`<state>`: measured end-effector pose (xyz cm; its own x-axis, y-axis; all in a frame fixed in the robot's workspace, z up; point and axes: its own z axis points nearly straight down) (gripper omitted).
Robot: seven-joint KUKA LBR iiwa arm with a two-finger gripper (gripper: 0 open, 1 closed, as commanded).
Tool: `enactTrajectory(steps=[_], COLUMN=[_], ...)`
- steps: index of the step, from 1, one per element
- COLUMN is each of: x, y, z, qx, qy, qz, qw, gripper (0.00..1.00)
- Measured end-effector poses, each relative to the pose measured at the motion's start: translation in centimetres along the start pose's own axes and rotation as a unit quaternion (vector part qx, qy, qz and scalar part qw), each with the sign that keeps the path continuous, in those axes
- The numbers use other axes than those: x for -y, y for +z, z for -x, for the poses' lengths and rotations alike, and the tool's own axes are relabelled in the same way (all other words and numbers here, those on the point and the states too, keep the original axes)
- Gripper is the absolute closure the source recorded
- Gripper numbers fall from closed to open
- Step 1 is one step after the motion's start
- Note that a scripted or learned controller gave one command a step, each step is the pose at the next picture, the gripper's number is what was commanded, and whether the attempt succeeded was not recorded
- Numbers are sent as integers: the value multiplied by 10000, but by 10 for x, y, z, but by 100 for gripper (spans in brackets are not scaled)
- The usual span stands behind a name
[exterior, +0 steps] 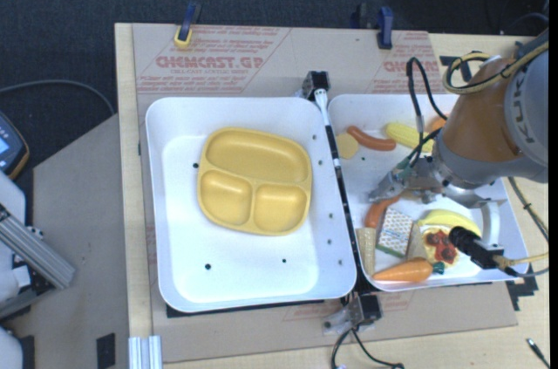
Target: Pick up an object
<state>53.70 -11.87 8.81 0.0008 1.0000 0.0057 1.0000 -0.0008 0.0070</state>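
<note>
Arm (pixel 488 127) bent over rt bin (pixel 514 223) (low).

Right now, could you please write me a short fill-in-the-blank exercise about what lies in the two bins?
1. The yellow divided tray lies in the ____ bin.
2. The tray has ____ compartments.
3. The carrot lies at the right bin's ____ edge.
4. The arm hangs over the ____ bin.

Missing words: left; three; near; right
</note>
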Motion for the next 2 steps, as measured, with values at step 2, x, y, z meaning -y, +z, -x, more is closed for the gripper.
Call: enactTrajectory(steps=[2], x=[9], y=[-68], z=[2], qx=[37], qy=[-5], qz=[-8], qw=[10000], gripper=[100])
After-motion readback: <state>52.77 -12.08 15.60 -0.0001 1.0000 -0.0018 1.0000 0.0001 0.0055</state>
